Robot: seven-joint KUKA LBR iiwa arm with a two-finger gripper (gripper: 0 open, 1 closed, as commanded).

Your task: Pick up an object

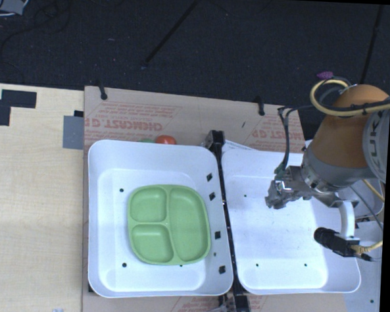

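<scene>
Over the shallow white plastic bin on the view's right (287,256), near its far-left part, the metal two-finger gripper (276,195) hangs low above the floor. From this slanted view I cannot tell whether it is released or clenched, and I see no object at its tip. The floor of this bin around the gripper looks like bare white plastic.

Behind the gripper, the grey arm with the orange band (344,141) reaches in from the right side of the view and covers the far-right corner of the same bin.

Going further out, a black strip with clips (221,206) separates the two bins. In the second shallow white bin, on the view's left (104,245), lies a green plastic plate with three compartments (170,224). It is flat on the floor, near the middle, well apart from the gripper. Just behind the far rim of this bin, on the brown cardboard sheet (184,122), a small red-orange round thing (165,140) peeks out; it is partly hidden, so I cannot say what it is.

My judgement is that the task is at its beginning: nothing is lifted. What is left is almost everything. The gripper needs to go to an object, most probably the green plastic plate in the other bin, close on it and raise it. The plate is wide and flat, so its rim seems the only place to grasp.
</scene>
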